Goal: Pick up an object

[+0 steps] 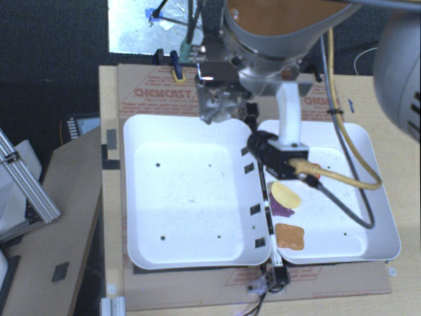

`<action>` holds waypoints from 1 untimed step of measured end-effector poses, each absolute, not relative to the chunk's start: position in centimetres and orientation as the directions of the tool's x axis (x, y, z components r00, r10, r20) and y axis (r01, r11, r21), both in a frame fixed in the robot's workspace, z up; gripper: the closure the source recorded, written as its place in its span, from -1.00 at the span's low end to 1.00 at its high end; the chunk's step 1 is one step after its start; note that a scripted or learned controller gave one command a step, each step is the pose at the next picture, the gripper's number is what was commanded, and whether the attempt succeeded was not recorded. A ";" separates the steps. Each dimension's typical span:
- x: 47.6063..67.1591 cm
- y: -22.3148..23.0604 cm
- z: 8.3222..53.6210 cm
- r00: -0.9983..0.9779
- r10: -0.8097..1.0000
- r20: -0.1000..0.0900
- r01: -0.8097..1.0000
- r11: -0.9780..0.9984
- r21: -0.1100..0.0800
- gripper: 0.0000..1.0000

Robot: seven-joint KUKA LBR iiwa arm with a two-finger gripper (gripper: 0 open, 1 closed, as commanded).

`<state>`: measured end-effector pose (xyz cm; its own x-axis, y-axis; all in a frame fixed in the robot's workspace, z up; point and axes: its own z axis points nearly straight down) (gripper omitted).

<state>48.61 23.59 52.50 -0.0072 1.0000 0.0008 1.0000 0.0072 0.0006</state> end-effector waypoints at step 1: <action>50.4 22.7 53.5 0.000 1.000 0.001 1.000 0.000 0.003 1.00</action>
